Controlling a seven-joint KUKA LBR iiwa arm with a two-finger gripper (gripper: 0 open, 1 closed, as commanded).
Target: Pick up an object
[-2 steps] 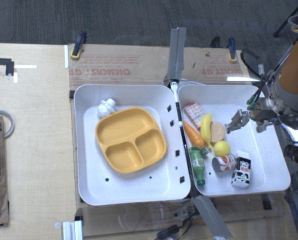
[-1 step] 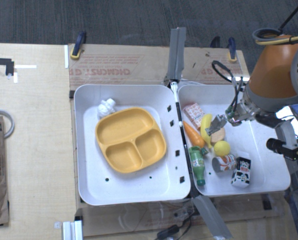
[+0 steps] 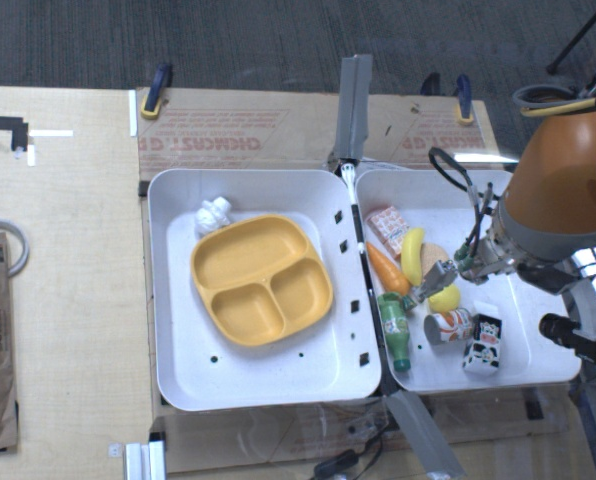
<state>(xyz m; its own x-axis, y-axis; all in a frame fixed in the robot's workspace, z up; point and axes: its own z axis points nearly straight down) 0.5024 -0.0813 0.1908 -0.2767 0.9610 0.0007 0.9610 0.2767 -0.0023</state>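
Gripper (image 3: pixel 440 281) hangs low in the right bin (image 3: pixel 538 368), fingers slightly parted, nothing visibly between them, tips just above a lemon (image 3: pixel 444 299). Banana (image 3: pixel 412 255) at ten o'clock, carrot (image 3: pixel 387 269) at nine, can (image 3: pixel 449 326) at six, bottle (image 3: pixel 394 331) at seven.

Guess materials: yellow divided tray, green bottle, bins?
Yellow divided tray: likely moulded plastic, matte, with uniform colour and soft rounded rims. Green bottle: looks like glossy plastic, possibly a toy; highlights show on its body. Bins: smooth white plastic, probably, with faint sheen.
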